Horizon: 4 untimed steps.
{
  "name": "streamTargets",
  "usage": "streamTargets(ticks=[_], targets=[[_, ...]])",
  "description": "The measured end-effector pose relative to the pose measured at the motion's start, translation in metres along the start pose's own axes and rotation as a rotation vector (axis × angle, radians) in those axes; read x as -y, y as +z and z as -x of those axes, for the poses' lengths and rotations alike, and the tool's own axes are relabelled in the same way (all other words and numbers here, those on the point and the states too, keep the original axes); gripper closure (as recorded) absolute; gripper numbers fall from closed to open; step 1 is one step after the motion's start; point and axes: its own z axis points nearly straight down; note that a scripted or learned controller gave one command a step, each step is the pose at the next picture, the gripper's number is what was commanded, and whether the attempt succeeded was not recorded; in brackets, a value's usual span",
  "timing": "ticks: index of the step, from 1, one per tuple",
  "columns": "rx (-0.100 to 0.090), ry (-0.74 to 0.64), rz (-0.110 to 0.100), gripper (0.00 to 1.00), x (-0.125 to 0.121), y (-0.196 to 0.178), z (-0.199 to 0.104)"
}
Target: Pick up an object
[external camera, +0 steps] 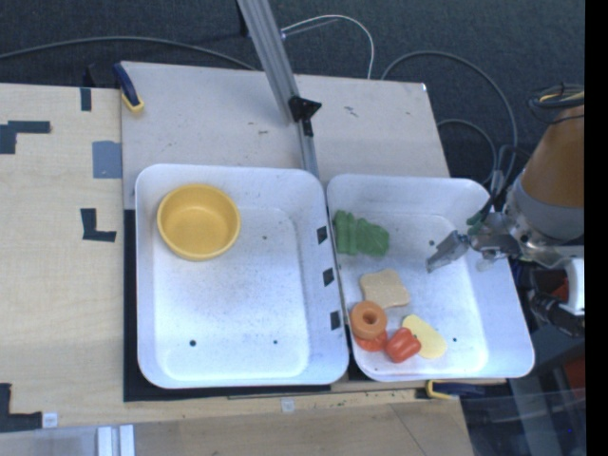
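Two shallow white plastic bins are seen side by side – the left bin (161,350) with a round yellow bowl (198,220) near its far-left corner, the right bin (494,345) with the rest. The grey two-finger gripper (443,255) is poised by the right edge; its grip cannot be told. A green leafy toy (359,235) lies at the left edge, a tan bread slice (385,288), orange ring (369,319), yellow piece (428,338) and red pepper (401,347) toward the near edge.

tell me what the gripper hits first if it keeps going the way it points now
The gripper points left and slightly down over the right bin. Likely the bin floor first, short of the tan bread slice; depth is unclear from above.
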Motion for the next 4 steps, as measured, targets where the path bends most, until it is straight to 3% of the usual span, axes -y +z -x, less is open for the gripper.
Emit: streamTargets(ticks=[1,3,4], targets=[[0.0,0.0,0.0,0.0,0.0,0.0,0.0],[-0.002,0.0,-0.006,0.0,0.013,0.099,-0.014],[0.0,0.002,0.004,0.0,0.011,0.115,-0.013]])
